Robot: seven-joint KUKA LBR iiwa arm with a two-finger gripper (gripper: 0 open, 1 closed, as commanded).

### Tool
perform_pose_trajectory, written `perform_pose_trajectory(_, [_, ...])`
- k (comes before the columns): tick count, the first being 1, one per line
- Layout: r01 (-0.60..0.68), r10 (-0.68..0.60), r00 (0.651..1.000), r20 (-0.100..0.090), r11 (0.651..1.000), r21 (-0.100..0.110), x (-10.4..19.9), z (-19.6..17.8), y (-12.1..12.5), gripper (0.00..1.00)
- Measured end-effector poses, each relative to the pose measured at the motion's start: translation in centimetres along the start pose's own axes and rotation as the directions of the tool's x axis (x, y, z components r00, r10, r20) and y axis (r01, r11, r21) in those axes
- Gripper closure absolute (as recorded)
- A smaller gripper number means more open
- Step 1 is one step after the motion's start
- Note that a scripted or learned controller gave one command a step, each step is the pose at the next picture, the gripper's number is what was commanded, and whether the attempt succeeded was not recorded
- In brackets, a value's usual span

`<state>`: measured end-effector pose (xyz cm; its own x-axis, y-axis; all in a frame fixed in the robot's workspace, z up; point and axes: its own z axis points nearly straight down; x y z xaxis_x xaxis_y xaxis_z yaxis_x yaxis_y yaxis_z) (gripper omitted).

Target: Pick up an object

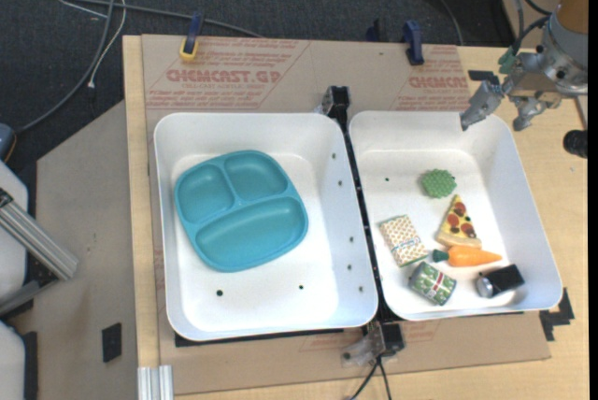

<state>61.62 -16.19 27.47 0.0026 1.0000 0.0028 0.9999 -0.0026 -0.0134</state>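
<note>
Camera view: triangular pizza slice (459, 222), glossy.

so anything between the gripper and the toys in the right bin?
Nothing visible. The gripper hangs open over the right bin's far corner, and the green ball, pizza slice and carrot lie uncovered on the bin floor nearer the camera.

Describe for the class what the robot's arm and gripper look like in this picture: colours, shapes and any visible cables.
At the upper right, the arm shows as a rounded grey cylinder with a tan-orange band at the frame's top corner. Below it sits a grey metallic wrist block. The gripper has two slim grey fingers with darker tips. Dark cables run behind the arm. No markings are legible.
</note>
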Motion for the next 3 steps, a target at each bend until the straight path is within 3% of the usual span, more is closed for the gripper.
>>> perform_pose_trajectory(1, [0.003, -0.003, 1.0, 0.003, 1.0, -0.013, 0.0, -0.8, 0.2, 0.0])
perform_pose_trajectory(3, [0.003, -0.003, 1.0, 0.0, 1.0, -0.006, 1.3, 11.4, 0.4, 0.0])
